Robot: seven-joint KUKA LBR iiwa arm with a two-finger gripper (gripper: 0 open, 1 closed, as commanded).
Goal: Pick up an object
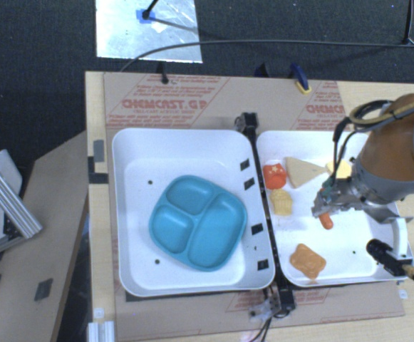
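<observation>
Broadly, the left bin is taken up by a blue divided plate, and everything else is best placed against that plate. Across the divider from it lies the right bin, where the arm hangs over the middle with its gripper lowered toward the floor. On the plate's far side of that bin sit a cream wedge, an orange-brown lump nearer the front, a pale yellow piece and a red-orange block closest to the plate. Smallest is a little orange-red piece, directly under the gripper tip. Whether the jaws are apart or together cannot be told. The step appears to be the descent or closing on that small piece. Next, a firm close and a straight lift would be needed; such a small thing could easily slip away.
</observation>
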